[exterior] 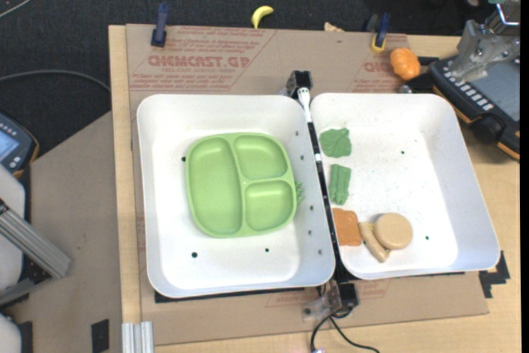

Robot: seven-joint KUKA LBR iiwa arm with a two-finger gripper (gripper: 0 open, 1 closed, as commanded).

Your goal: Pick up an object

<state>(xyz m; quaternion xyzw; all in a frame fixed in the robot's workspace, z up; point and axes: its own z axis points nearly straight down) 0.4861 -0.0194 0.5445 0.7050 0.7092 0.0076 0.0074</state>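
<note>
Left bin [161,178]: carries a green divided plate [241,184] with three compartments, lying flat near the middle; looks like stiff, light plastic, and its raised rim is probably the only place to pinch it.
Divider: the two bins touch along a dark seam between them.
Right bin [430,153]: all small pieces sit along its left side, near the seam.
Green leaf piece [335,142]: uppermost, flat, likely thin and light; hard to get under.
Green strip [340,182]: just below the leaf, narrow; a pinch across its short width seems best.
Orange block [345,227]: lower, touching the tan pieces; looks firm with squared sides.
Tan round piece [393,231]: beside the block, with a tan stick [374,244] against it; crowded, so a grasp may nudge neighbours.
Jaws: cannot tell their state.
Table [207,54]: brown board under both bins.
</note>
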